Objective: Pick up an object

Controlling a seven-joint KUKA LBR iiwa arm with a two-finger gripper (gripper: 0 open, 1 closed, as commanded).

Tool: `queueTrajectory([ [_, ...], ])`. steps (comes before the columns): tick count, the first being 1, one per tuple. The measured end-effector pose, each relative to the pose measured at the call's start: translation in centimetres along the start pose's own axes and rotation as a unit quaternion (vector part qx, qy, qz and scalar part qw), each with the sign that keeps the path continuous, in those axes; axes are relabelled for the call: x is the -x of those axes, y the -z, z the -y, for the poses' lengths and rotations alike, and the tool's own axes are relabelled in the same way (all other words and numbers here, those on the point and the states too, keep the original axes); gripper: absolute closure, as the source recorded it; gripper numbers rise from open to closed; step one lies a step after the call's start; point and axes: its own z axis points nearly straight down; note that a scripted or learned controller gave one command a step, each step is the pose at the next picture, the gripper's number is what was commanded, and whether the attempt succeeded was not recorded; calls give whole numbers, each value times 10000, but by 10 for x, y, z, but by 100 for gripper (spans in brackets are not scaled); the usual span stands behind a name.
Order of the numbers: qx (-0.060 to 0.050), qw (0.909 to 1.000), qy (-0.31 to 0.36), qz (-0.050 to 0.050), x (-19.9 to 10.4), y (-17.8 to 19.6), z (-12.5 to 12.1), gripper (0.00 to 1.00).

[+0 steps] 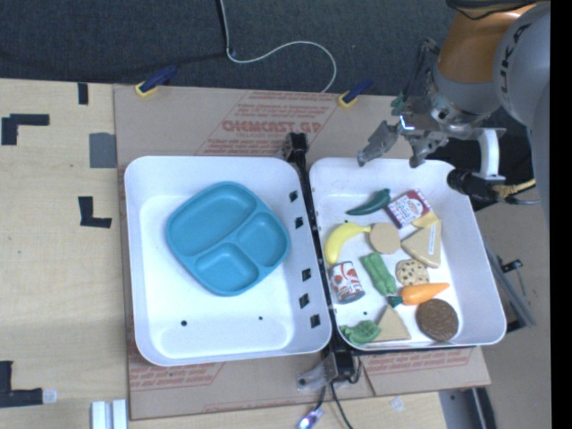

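My gripper (394, 149) hangs open above the far edge of the right bin (478, 244), its two grey fingers spread with nothing between them. Below it in that bin lie several toy foods: a dark green pepper (368, 203), a yellow banana (341, 238), a red packet (406, 208), a cheese wedge (428, 239), a small can (346, 281), a green bean pod (380, 273), a cookie (411, 272), a carrot (422, 293) and a brown patty (438, 319).
The left bin (147, 239) holds a blue divided plate (227, 237). Black clips (296, 144) join the two bins along the middle. A white cable (268, 52) runs over the dark cloth behind the bench. The arm's orange band (478, 47) is at the upper right.
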Motion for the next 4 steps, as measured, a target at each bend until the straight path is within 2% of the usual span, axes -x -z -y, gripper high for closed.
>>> queueTrajectory([
  [1, -41, 10000, 15, -17, -56, -40, 53, 0],
  [2, -13, 10000, 32, -22, -121, -17, 101, 0],
  [3, -15, 10000, 9, -6, -117, -9, 100, 100],
  [4, 52, 10000, 6, -11, -118, 109, 139, 100],
])
